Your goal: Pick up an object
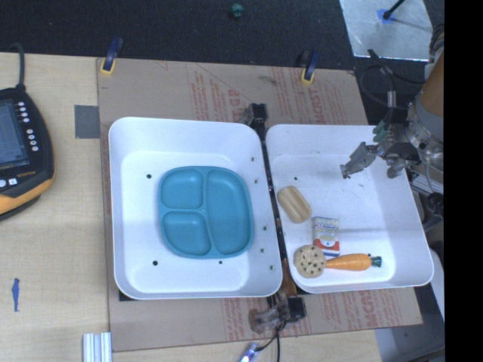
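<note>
Nearest the camera, along the front wall of the right bin [423, 266], lie 2 of the candidates for picking: a round cookie [309, 261] and, touching it on the side away from the left bin, an orange toy carrot [349, 262] with a green tip. Just behind the cookie stands a small carton [325, 231], and behind that, close to the wall the right bin shares with its neighbour, rests a tan bread-like roll [293, 204]. All 4 items bunch in the near corner of the right bin, probably because they were dropped or pushed there, which leaves the far half of that bin bare.

Beside the right bin, the left bin [124, 202] carries a blue divided plate [204, 210] with 3 compartments, centred on its floor. It appears to serve as a separate place for objects rather than as a target now.

Farther back, over the bare far part of the right bin, hangs the end effector [371, 159], reaching in from the side opposite the left bin. Its 2 fingers look spread apart and released, with nothing between them, so no object has been picked up yet. It sits well apart from the cluster, beyond the roll and carton. Judging from this, the arm would need to travel toward the near corner and descend; the roll, lying apart from the others, seems the easiest grasp.

Behind both bins, clamps [111, 54] pin the cardboard sheet [189, 96] to the counter [45, 277], presumably to stop it sliding.
</note>
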Action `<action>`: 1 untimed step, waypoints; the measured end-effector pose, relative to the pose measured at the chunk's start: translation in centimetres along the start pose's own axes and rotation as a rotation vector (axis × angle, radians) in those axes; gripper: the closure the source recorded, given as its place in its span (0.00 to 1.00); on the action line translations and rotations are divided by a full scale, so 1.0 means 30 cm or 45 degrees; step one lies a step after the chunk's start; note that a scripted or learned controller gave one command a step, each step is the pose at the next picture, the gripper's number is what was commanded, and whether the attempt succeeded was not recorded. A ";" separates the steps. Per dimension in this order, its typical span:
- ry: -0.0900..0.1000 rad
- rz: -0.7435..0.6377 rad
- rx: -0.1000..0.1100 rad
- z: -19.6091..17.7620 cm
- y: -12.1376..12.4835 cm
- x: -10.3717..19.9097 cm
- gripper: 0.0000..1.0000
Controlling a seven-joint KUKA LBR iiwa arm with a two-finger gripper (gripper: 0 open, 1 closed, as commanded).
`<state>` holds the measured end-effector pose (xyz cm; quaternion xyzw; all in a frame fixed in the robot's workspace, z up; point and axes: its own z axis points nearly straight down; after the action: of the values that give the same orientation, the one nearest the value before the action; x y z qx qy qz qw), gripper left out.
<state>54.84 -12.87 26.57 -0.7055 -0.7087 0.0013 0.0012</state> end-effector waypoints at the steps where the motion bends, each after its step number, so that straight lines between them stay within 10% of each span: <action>1: -0.001 0.001 0.001 0.365 -0.124 0.106 0.00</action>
<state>51.07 -9.70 15.64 -0.7057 -0.7085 0.0018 0.0014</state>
